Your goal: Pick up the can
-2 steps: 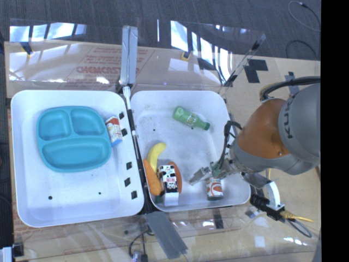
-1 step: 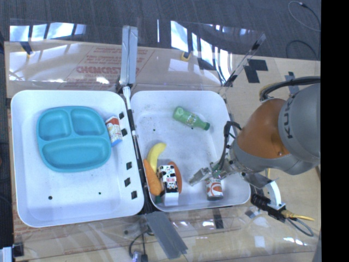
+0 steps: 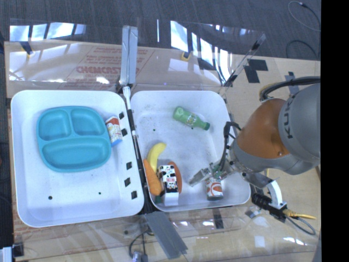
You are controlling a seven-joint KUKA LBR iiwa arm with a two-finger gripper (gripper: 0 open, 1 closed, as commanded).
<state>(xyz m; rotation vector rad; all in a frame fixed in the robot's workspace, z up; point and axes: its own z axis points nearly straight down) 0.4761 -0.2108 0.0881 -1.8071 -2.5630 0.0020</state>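
Camera view: claw [image 3: 214, 174] sits over the can [image 3: 214, 188], hiding its top; finger state unclear.

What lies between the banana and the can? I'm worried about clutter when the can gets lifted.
Bare white bin floor separates the banana from the can, in the camera view.

Left bin [image 3: 32, 201]: a blue divided tray [image 3: 73, 138] lies in the upper half, with a small red-and-white carton [image 3: 113, 130] just beside its right edge. Right bin [image 3: 180, 100]: a green bottle [image 3: 191, 119] lies on its side near the top; a banana [image 3: 155, 154], a carrot [image 3: 152, 179] and a cow-patterned carton [image 3: 169, 182] cluster at the lower left corner.
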